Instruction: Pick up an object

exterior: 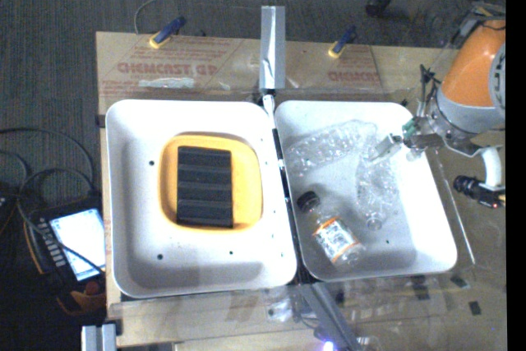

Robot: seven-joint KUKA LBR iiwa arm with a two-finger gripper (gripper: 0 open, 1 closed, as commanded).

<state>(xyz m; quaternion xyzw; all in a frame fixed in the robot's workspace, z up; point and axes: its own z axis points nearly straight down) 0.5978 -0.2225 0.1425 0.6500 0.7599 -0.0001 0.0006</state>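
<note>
Hovering at right bin [427, 255] edge, end effector [393, 142] blurred, grip unreadable, 2 clear bottles [329, 145] hard to outline

Bright overhead light, soft focus, dim surroundings.

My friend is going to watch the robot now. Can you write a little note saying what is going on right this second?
Pincer: over the right bin's upper right corner. I can't tell whether it is open or shut, and nothing shows as held.
Right bin: a clear plastic bottle lying near the top, another clear bottle below the pincer, and a small bottle with a black cap and an orange label near the front.
Left bin: a yellow tray holding a black ridged block.
Done: nothing picked up yet.
Left: grab one object and lift it out. The nearest clear bottle looks like the likely target.
</note>
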